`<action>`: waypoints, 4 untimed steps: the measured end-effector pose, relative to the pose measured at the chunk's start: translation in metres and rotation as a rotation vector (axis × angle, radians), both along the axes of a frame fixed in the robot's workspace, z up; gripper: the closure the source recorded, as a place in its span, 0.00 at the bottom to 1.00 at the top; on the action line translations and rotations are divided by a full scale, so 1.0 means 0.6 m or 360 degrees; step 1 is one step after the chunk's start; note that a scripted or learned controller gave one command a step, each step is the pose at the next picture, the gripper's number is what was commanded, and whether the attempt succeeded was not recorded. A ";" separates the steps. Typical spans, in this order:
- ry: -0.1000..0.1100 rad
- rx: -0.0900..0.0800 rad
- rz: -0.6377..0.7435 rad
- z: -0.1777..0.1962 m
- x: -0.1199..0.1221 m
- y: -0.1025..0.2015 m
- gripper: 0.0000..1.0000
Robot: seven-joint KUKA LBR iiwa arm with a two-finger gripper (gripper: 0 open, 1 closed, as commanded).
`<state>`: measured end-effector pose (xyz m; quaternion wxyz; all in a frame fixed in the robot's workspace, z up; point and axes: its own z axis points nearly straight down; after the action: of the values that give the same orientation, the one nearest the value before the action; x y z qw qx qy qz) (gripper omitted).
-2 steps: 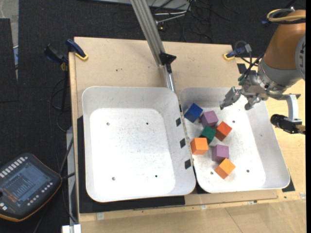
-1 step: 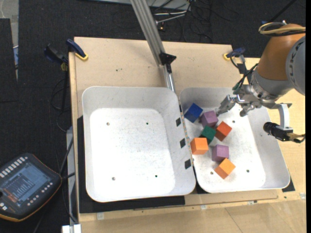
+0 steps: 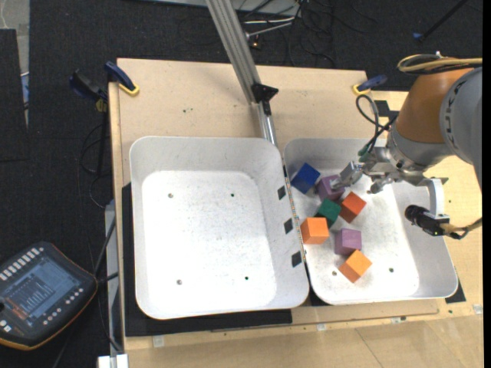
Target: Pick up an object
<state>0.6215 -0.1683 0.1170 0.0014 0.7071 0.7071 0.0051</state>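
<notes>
We are working over a worktop (image 3: 192, 90) that is carrying two white bins, the left bin (image 3: 207, 228) lying bare and the right bin (image 3: 406, 259) holding all the blocks. We are reaching in with the arm (image 3: 441, 113) from the right, and it is hanging above the far part of the right bin with the gripper (image 3: 367, 173) just over the cluster. Whether the fingers are spread or closed we cannot tell, since they are showing as a blur of metal against the white, and nothing is showing between them. The blocks are lying bunched near the bin's left wall: a blue cube (image 3: 305, 179) farthest back, a purple cube (image 3: 330, 186) beside it, a green cube (image 3: 330, 210) touching it, and an orange-red cube (image 3: 353, 205) closest under the gripper. Farther forward we are seeing an orange cube (image 3: 314, 229), a second purple cube (image 3: 347, 241) and another orange cube (image 3: 354, 265) standing a little apart. To do this step well, we are judging it best to centre on the orange-red cube, square the wrist to its faces and descend straight, since its neighbours are crowding it and could be nudged.
</notes>
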 end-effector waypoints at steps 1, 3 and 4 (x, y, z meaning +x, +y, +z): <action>-0.0014 -0.0011 0.0002 0.024 0.004 -0.003 1.00; 0.0002 -0.0013 0.0004 0.197 0.013 -0.020 1.00; 0.0016 -0.0006 0.0011 0.185 0.013 0.062 1.00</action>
<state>0.6291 -0.1309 0.2279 -0.0007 0.7046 0.7096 0.0002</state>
